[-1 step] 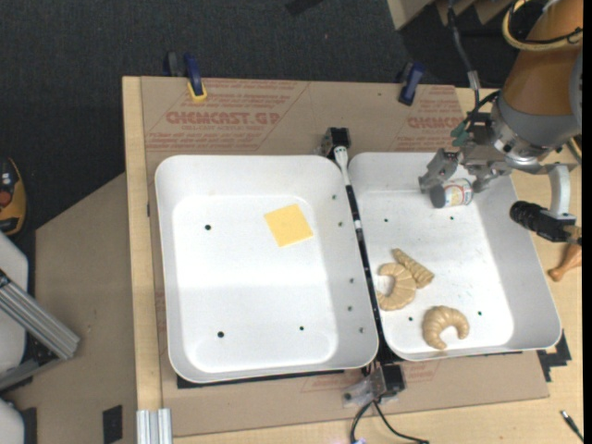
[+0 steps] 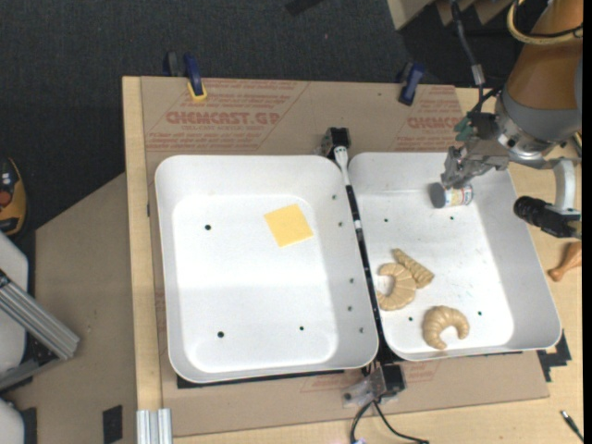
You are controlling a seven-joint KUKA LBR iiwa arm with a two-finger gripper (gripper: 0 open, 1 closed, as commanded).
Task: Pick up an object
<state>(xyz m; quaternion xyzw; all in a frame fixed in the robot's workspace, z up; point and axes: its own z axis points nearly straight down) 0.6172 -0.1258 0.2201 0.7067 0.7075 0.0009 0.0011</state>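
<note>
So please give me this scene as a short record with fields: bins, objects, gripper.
left bin: holds one yellow square
right bin: holds two croissants, one near the divider, one near the front edge, apart
gripper: low over the right bin's far part, away from both croissants
held: cannot tell

- A robotics lab or test cell, not a home.
- A brown board [image 2: 277, 109] forms the surface, held at its far edge by clamps [image 2: 192, 74].
- Two white bins [image 2: 185, 248] sit side by side on it.
- Cables [image 2: 370, 414] trail at the near edge; dark carpet [image 2: 92, 26] lies around it.
- Aluminium framing [image 2: 37, 326] stands at the left.
</note>
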